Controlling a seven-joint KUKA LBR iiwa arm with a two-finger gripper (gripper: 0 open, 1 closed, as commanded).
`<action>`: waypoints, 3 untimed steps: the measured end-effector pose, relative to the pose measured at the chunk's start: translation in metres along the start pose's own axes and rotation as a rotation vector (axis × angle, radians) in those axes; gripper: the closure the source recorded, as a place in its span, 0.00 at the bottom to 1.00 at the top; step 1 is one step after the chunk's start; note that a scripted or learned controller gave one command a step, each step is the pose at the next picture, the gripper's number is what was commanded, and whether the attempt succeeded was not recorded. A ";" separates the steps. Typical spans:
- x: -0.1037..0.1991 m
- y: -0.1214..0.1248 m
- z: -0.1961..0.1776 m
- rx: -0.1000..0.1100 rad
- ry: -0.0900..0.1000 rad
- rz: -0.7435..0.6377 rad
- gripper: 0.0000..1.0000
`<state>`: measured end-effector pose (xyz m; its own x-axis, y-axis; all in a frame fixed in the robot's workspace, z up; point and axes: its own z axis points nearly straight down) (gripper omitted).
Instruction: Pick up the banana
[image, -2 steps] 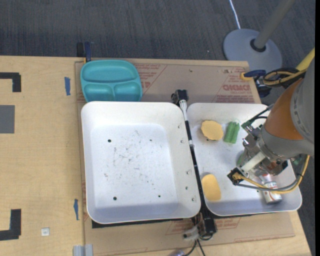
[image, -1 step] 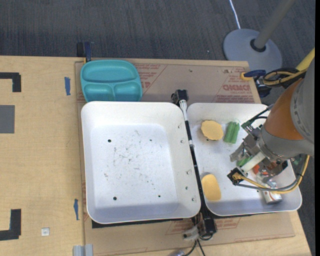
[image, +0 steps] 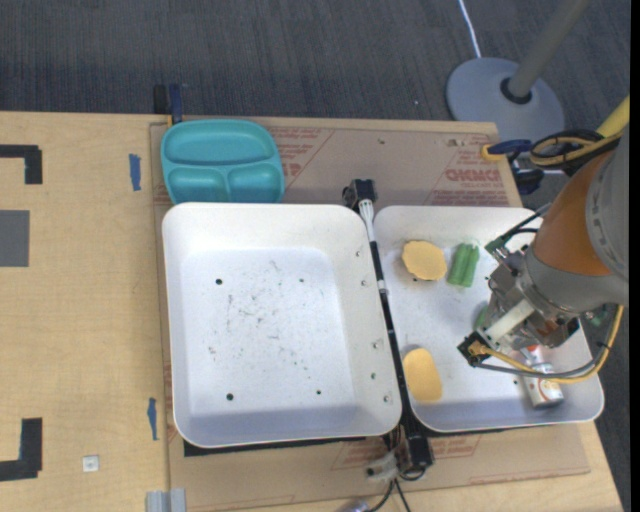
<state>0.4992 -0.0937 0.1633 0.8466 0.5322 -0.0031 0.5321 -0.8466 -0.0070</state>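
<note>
Two yellow things lie in the right bin. A yellow oblong piece that looks like the banana rests near the bin's front left corner. A rounder yellow piece lies toward the back, beside a green cylinder-shaped thing. My gripper is low over the front right part of the right bin, well to the right of the oblong piece and apart from it. The wrist hides the bin floor beneath it. I see nothing held.
The left bin holds just specks of dirt. A teal divided tray sits behind it on the cardboard. A black clamp joins the two bins at the back. A grey stand base is at top right.
</note>
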 end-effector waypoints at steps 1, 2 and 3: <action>0.000 0.000 0.000 0.001 0.000 0.000 0.00; 0.001 0.000 -0.010 0.001 0.000 -0.002 1.00; 0.001 0.000 -0.010 0.002 -0.001 -0.002 0.00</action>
<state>0.4996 -0.0932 0.1729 0.8457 0.5337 -0.0039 0.5337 -0.8457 -0.0087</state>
